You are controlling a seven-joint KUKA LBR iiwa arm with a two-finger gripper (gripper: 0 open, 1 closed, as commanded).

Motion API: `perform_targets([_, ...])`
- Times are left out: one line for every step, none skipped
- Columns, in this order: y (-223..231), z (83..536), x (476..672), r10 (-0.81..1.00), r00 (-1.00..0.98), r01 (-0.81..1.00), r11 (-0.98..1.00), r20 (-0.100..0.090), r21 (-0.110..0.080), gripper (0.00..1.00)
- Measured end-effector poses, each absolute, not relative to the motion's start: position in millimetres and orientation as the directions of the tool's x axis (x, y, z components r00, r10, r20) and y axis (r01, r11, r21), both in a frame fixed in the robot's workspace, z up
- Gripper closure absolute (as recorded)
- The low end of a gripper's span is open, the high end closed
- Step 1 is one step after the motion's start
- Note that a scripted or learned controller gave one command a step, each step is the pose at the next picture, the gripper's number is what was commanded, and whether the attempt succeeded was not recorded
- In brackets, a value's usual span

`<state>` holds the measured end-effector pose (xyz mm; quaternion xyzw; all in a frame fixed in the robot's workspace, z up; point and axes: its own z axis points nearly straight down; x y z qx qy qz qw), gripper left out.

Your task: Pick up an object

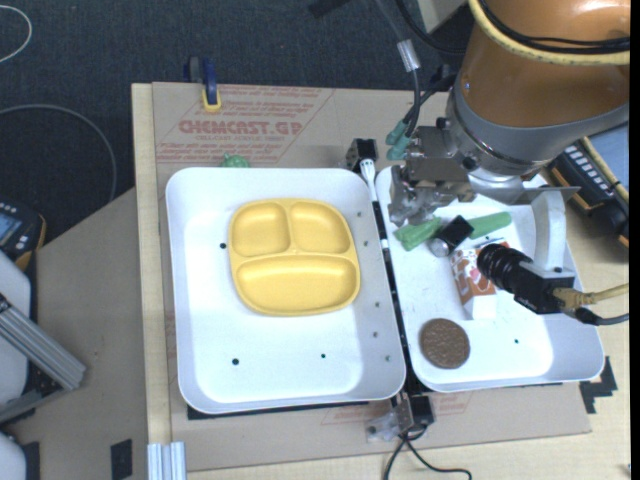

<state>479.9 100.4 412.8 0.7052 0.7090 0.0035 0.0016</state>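
**Camera view: gripper low over right bin**

Camera view shows a cardboard-topped bench (pixel 250 118) on dark carpet, bearing two glossy white bins. The left bin (pixel 200 298) holds a smooth yellow divided plate (pixel 293 255). In the right bin (pixel 570 343), the gripper (pixel 412 208) hangs just above a green stick (pixel 418 233); a round brown disc (pixel 444 343) lies well below.

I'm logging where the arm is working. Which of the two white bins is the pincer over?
The right bin, which holds the brown round disc and a green piece. The pincer hangs above its far left corner; the left bin holds a yellow divided plate.
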Motion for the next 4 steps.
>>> perform_targets([168.1,423.6,479.0,1.000,-0.009,1.000,0.009,0.003,0.003,1.00])
perform_targets([164.8,433.9,479.7,1.000,-0.004,1.000,0.004,0.001,0.005,1.00])
perform_targets([228.4,419.8,478.2,1.000,-0.008,1.000,0.008,0.001,-0.001,1.00])
perform_targets([148.4,407.3,479.5,1.000,0.008,1.000,-0.008,-0.002,-0.003,1.00])
